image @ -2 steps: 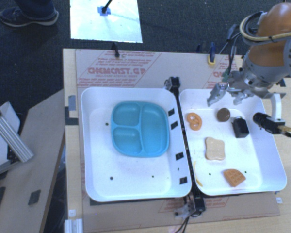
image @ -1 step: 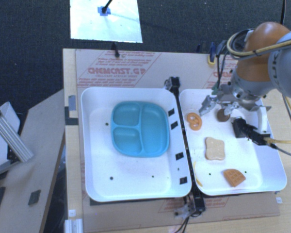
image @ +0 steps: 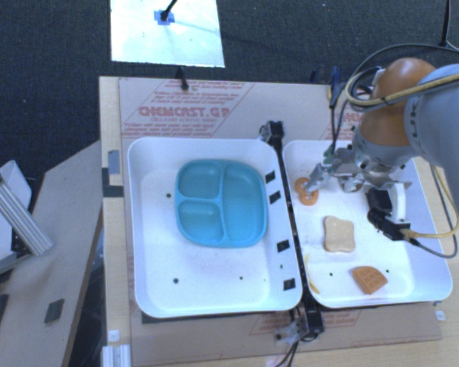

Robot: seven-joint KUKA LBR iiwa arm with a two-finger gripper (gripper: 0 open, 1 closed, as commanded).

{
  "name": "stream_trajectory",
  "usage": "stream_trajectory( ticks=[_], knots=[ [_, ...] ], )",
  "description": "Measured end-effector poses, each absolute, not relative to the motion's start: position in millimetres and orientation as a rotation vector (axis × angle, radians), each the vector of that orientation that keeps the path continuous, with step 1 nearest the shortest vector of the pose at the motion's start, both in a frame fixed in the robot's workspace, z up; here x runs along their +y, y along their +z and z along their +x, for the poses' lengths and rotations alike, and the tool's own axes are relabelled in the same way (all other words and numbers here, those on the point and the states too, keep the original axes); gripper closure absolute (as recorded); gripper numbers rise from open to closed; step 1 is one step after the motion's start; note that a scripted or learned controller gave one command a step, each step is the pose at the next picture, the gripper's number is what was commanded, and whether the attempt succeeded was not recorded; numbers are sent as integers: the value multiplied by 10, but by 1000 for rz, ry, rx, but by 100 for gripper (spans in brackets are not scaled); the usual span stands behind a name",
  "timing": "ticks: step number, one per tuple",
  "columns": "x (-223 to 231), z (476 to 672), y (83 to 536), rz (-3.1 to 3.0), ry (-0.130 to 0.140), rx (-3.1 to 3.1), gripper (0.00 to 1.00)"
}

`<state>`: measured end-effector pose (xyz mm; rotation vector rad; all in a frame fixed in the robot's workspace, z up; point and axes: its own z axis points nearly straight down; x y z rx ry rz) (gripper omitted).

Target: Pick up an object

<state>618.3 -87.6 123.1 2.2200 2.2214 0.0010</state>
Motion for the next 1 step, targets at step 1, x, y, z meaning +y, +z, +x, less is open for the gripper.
stream_trajectory(
  ticks=[1],
  knots=[
    [-877,6182,1349,2220,1,2220,100]
  ],
)
